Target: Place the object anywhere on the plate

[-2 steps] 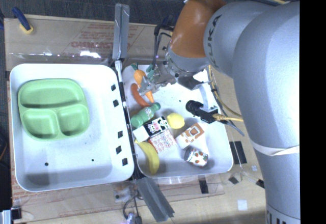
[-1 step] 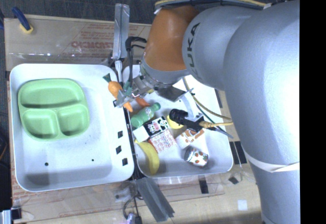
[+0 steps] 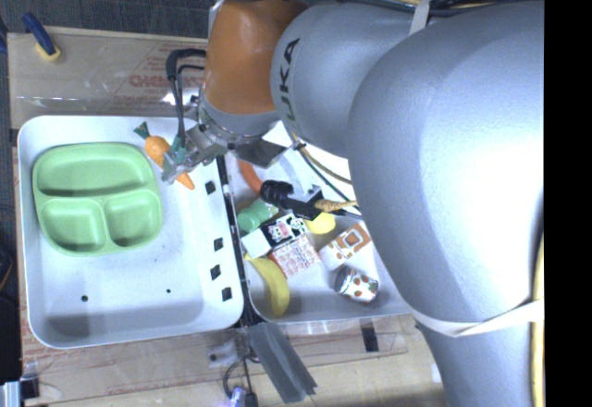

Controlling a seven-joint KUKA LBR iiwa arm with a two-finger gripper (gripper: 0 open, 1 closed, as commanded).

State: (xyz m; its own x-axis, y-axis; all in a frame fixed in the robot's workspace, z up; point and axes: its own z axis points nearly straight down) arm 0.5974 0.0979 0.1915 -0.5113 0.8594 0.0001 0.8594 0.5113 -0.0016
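Note:
A green plate [image 3: 92,197] with three compartments lies in the left part of the left bin [image 3: 129,313]. My gripper [image 3: 178,162] hangs just past the plate's upper right corner, above the bin floor. It is shut on an orange toy carrot [image 3: 157,149] with a green top. The carrot lies slanted between the fingers, with its leafy end up left and its tip [image 3: 187,180] sticking out below right. The carrot is beside the plate, not over it.
The right bin [image 3: 388,303] holds a banana [image 3: 270,285], a green packet [image 3: 254,214], a yellow piece [image 3: 321,225], small printed boxes [image 3: 296,254], a small can [image 3: 357,285] and an orange piece [image 3: 250,176]. The arm's bulk covers the right side.

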